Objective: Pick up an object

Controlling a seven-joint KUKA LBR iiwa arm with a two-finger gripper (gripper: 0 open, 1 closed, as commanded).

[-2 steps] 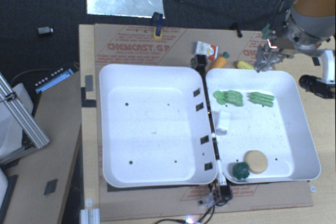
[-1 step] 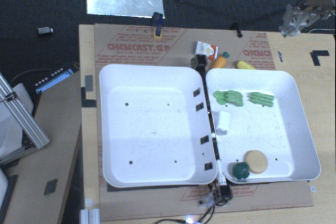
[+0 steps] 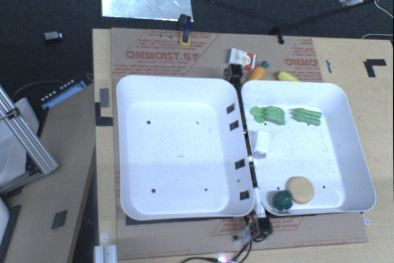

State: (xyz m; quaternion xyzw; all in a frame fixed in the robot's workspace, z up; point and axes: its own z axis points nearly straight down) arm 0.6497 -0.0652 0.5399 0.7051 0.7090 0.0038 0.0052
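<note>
Camera view, right bin (image 3: 345,132): two green leafy pieces (image 3: 268,114) (image 3: 306,115) near the far wall, white block (image 3: 262,143) mid-left, tan disc (image 3: 300,190) touching dark green ball (image 3: 282,200) at the near edge.

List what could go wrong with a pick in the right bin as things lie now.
1. The dark green ball touches the tan round piece near the right bin's front wall; a grasp there may nudge both or clip the wall.
2. The two green leafy pieces look flat, so fingers may slide over them.
3. The small white block blends into the white floor and sits near the divider.
</note>
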